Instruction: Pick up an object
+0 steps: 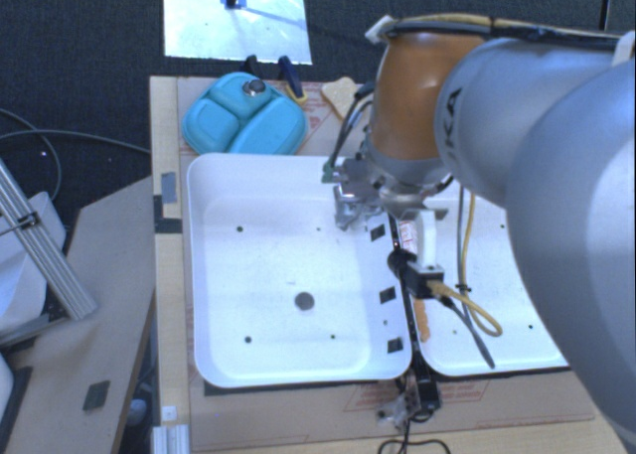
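Note:
A small grey round disc (304,301) lies on the floor of the left bin (214,273), near its middle front. The right bin (527,343) holds a white block (429,241), an orange strip (421,321), a yellow loop (479,315) and a thin dark stick (479,341). My gripper (348,206) hangs below the orange band (412,94), over the back right part of the left bin and close to the wall between the bins. It is well above and behind the disc. The big grey arm hides much of the right bin.
A blue lidded container (244,114) sits behind the left bin, with a pale wooden piece (338,94) beside it. A shiny sheet (234,5) lies further back. Black clips (390,295) mark the wall between the bins. Metal rails (40,253) stand at the left.

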Controlling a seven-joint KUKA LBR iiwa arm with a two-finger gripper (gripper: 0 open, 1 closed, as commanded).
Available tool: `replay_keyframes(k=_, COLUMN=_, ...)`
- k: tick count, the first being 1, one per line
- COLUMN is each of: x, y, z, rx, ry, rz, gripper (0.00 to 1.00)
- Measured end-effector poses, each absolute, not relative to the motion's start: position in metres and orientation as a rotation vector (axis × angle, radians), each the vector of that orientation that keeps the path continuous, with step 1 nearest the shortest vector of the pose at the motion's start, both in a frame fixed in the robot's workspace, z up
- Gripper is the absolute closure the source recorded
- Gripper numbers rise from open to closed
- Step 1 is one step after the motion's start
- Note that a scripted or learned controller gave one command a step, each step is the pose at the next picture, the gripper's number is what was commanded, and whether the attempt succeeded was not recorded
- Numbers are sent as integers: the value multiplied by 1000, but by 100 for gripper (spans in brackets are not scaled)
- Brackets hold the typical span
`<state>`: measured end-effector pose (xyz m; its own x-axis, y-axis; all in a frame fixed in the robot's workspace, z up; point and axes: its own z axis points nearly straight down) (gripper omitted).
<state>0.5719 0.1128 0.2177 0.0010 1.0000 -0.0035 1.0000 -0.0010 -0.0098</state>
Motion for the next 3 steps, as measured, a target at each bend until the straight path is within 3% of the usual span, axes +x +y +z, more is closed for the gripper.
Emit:
replay_keyframes(k=1, x=598, y=168, z=152, rx=-2213, ry=-2229, rz=-2, gripper=100)
replay_keyframes(k=2, x=522, y=197, z=83, rx=-2209, ry=-2225, rz=10, gripper=100)
replay_keyframes(k=3, x=528, y=128, z=228, rx=-2233, ry=-2222, rz=-18, gripper=100)
